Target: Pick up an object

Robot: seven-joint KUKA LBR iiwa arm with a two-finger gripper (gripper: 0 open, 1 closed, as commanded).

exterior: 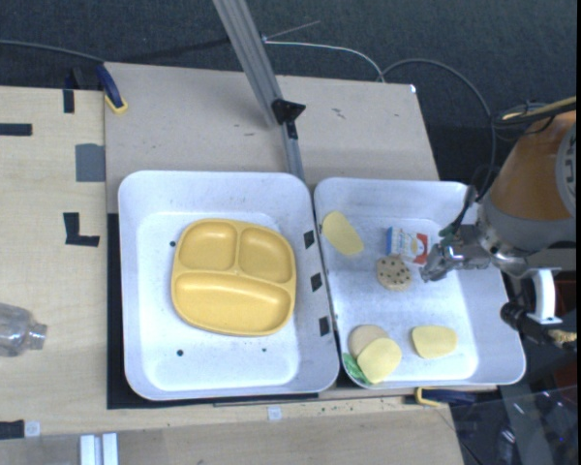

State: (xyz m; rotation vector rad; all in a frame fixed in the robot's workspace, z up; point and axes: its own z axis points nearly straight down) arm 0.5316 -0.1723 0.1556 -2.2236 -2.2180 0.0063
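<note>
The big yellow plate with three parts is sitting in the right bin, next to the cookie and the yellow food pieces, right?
Not quite. The camera view shows the yellow divided plate in the left bin, by itself. The cookie and the yellow food pieces, such as one near the front, lie in the right bin, where the gripper is.

Dark grey carpet floor (387, 13) around bench, thin cables (421, 66) lying on it. Brown board (213, 105) under two white bins. Light wooden table (39, 250) at left, with black tape marks (76, 229) on it. Clear plastic bottle (8, 329) lying on its side there. Metal pole (244, 37) crossing slantwise over board. Light even, soft.
</note>
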